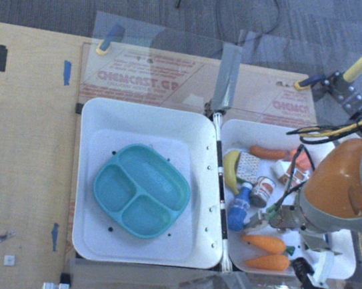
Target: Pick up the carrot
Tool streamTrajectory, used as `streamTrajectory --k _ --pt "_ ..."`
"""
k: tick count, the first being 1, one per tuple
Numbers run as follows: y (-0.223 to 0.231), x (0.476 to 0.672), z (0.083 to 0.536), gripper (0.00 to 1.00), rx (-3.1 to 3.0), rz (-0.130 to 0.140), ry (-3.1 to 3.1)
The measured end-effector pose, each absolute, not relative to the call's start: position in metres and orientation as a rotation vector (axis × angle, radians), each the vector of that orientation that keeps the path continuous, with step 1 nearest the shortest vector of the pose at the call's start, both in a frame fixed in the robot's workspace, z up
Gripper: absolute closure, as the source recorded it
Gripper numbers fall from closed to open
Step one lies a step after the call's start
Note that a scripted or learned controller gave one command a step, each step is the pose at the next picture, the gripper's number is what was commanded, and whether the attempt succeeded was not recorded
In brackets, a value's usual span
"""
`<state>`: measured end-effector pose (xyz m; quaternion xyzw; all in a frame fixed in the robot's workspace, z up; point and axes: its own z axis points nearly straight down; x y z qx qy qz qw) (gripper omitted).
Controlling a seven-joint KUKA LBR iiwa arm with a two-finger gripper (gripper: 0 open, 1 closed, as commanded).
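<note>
A light wooden bench (15,169), marked here and there with strips of blue tape (66,73), carries two shallow white bins side by side, seen from a camera overhead. The left bin (103,122) holds a teal divided plate (141,190) with three compartments, lying slightly askew. The right bin (233,131) is crowded: a yellow banana (230,170) lies along its left wall, a blue bottle (239,208) just below it, a small can (262,190) beside the bottle, and a reddish sausage-shaped toy (269,153) near the far wall. Two carrots rest at the near end of this bin, one carrot (265,242) just above the other carrot (267,261), both lying crosswise with their green tops toward the right. The grey arm with its orange band (340,184) reaches in from the right, and its gripper (278,217) hangs over the bin just above the upper carrot. Whether the claw is open or closed on anything cannot be told from this angle.
</note>
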<state>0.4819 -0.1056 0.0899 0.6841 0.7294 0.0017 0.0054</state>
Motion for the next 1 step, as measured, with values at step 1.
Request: streamTrajectory --k 1 --pt "-0.1068 0.4826 0.0998 1.00 2.147 0.012 2.277"
